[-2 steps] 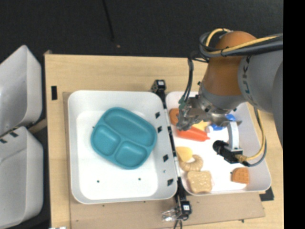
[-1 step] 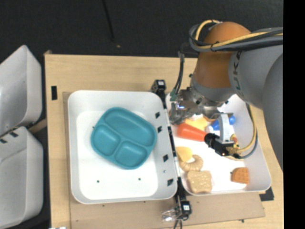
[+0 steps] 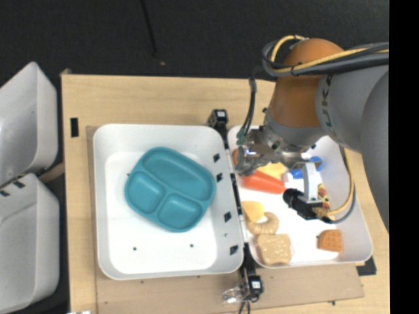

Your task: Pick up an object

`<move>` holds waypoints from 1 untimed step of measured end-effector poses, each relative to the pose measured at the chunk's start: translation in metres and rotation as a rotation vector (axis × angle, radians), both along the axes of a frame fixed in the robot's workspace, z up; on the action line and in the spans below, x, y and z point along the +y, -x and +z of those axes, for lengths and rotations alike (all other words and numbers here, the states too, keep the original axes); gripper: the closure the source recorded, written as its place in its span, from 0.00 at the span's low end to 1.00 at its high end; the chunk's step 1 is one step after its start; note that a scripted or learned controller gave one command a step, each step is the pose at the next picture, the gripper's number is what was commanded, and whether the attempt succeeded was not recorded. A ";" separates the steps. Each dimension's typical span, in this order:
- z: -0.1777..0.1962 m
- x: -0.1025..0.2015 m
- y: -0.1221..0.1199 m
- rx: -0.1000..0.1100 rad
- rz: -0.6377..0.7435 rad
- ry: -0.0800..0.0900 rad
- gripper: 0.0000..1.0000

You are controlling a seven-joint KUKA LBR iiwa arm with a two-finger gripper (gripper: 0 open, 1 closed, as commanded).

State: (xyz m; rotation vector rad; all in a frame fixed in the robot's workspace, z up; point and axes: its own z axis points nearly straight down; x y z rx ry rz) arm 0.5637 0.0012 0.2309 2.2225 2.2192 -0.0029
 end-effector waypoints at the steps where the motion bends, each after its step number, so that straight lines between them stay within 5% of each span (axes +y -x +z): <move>1: 0.021 0.001 -0.002 -0.004 0.004 -0.002 1.00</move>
